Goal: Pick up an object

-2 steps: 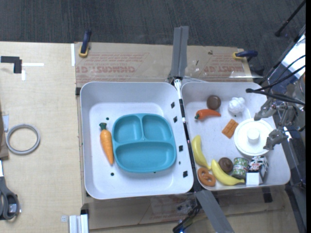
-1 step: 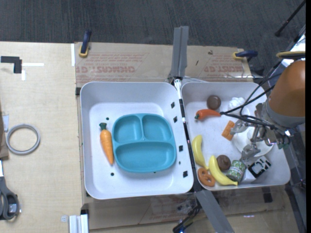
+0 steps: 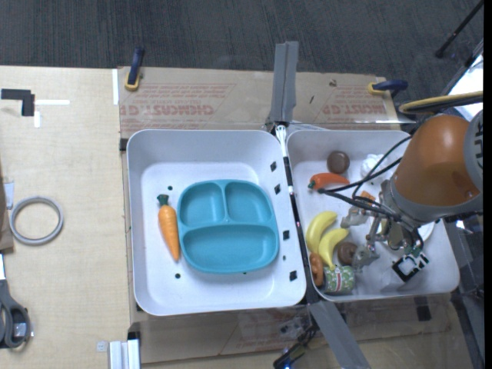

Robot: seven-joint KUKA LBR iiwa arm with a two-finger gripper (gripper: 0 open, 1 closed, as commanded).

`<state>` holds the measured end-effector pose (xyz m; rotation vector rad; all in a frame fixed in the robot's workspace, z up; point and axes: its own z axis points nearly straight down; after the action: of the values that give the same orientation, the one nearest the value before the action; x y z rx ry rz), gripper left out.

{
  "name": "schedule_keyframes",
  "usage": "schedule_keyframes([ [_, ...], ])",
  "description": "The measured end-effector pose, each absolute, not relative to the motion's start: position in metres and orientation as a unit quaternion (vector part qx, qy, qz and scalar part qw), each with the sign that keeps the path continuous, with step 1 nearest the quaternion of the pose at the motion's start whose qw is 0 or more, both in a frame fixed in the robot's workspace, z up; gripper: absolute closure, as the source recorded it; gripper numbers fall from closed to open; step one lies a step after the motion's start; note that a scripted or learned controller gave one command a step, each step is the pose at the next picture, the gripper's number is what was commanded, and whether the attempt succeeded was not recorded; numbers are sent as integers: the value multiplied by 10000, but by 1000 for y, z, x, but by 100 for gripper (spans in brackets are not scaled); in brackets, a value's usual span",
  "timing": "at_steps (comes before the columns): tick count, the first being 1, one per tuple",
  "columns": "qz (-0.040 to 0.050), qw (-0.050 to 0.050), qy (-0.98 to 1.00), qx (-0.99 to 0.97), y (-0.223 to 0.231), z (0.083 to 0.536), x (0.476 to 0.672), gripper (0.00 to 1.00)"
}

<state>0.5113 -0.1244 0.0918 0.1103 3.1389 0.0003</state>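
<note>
Can: you find the can (image 3: pixel 339 279) lying on its side at the near edge of the right bin (image 3: pixel 430 283); stiff and light by the look of it, likely to roll, so take it across the body.
Gripper: your gripper (image 3: pixel 374 241) hangs low in the right bin, just beside the bananas and above a small brown thing (image 3: pixel 347 253); you cannot tell from this view how its fingers stand, and nothing shows between them.
Bananas: two bananas (image 3: pixel 327 237) lie side by side left of the gripper, touching each other; probably firm but smooth and curved, so you do best pinching across the middle of one.
Carrot: a carrot (image 3: pixel 169 229) lies in the left bin (image 3: pixel 146 283) just beside the tray; it looks like a stiff toy, easy to grip across its width.
Tray: a blue tray (image 3: pixel 229 226) with three compartments sits mid-bin; too wide and flat for you to pinch.
Pepper: a red-orange pepper (image 3: pixel 329 180) lies farther back in the right bin, clear of its neighbours.
Ball: a brown ball (image 3: pixel 337 161) sits at the far end; round, likely to slip away.
</note>
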Motion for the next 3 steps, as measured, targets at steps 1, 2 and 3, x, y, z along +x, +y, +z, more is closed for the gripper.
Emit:
schedule_keyframes([
  [1, -3, 19, 9963, 860, -103, 92, 582, 0],
  [2, -2, 23, 9886, 1507, -211, 95, 540, 0],
  [3, 2, 3, 9777, 2101, -129, 92, 526, 0],
])
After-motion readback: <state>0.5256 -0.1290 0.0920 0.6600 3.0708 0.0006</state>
